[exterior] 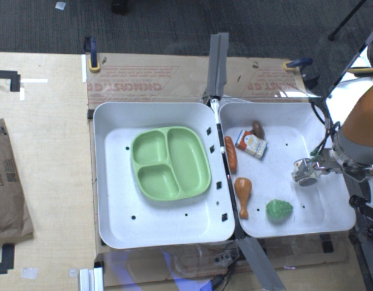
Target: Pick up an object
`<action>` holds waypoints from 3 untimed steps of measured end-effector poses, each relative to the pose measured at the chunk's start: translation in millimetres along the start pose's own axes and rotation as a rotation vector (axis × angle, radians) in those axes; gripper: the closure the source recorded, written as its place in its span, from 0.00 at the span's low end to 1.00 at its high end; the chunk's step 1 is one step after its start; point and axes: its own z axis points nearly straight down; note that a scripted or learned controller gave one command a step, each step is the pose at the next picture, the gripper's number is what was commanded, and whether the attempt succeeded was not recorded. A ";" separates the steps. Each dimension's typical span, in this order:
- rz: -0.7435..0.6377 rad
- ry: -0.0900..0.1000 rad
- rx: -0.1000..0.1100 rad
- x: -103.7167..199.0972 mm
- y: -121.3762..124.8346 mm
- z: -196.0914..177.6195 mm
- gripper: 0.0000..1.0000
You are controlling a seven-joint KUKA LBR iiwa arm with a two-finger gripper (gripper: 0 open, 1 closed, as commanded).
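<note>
The right bin [295,217] holds a green broccoli piece [278,210] near its front, a brown chicken drumstick [242,194] by the divider, a sausage [231,154] along the left wall, a small white and orange carton [252,143] and a dark brown item [258,129] at the back. My gripper [305,174] hangs low over the right side of this bin, right of the carton and above the broccoli in the view. Nothing shows between its metal tips, and it touches none of the objects.
The left bin [113,223] carries a green three-compartment plate [171,162]. A grey divider bar [218,65] runs between the bins. Cardboard [150,80] lies behind them, and a brown paper bag [7,174] sits at far left. Cables [322,126] trail by the arm.
</note>
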 end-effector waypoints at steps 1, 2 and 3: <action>-0.001 0.001 0.001 0.9 0.2 0.1 0.00; 0.001 0.001 0.002 0.5 0.1 -7.6 1.00; 0.121 -0.002 0.000 54.6 45.5 -106.2 1.00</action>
